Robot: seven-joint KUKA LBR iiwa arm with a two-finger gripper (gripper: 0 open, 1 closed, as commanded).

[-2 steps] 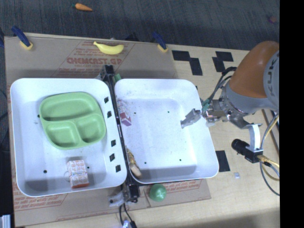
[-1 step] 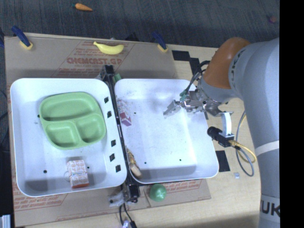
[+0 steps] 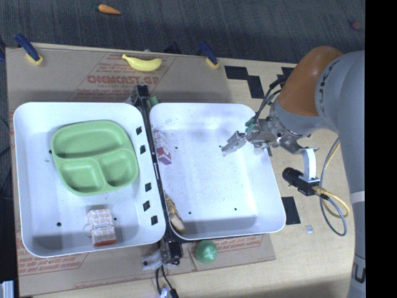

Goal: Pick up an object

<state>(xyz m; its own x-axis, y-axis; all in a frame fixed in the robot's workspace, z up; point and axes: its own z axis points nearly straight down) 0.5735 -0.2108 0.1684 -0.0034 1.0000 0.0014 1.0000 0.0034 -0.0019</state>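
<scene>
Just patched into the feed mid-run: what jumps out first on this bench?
The green divided tray dominates the left bin, with a small red-and-white packet lying near that bin's front edge. The grey arm's orange band stands out at the right, its hand over the right bin. Outside the bins, a yellow banana lies on the cardboard behind them and a green ball in front.
</scene>
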